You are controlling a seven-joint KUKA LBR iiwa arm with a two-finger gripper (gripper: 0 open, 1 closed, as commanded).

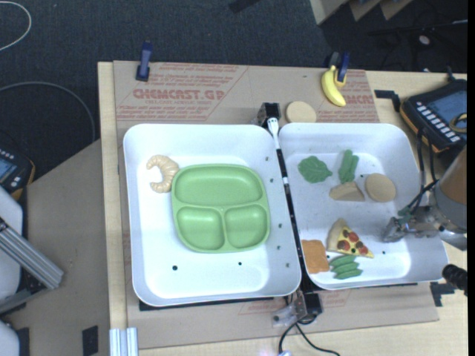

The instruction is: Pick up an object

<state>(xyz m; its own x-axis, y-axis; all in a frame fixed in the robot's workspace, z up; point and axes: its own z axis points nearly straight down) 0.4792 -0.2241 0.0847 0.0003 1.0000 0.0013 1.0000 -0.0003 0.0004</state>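
So, my end effector [393,231] sits low in the right bin [401,143], at about 4 o'clock of that bin, near its right wall. I can't tell how its grip stands; it's small and dark against the white.

Right bin, shallow glossy white plastic with rounded corners, holds toy food: a bumpy green leafy piece [315,170] at 11 o'clock, a knobbly dark green vegetable [348,165] just beside it, long axis roughly 12 to 6. A tan wedge [346,193] touches a round beige disc [381,188] near centre. A pizza slice [347,240], flat triangle with red dots, tip pointing to about 11 o'clock, lies closest to my end effector, apart from it. An orange waffle-textured square [315,255] and green pea pods [345,267], long axis 9 to 3, sit at 7 o'clock.

Left bin [148,199], same make, holds a matte green divided plate [220,206] with three compartments, one large over two small. A curled tan croissant [162,173] touches its 10 o'clock edge.

On the table [185,87], brown printed cardboard surface: a banana [333,87] and a beige round [300,112] beyond the right bin.
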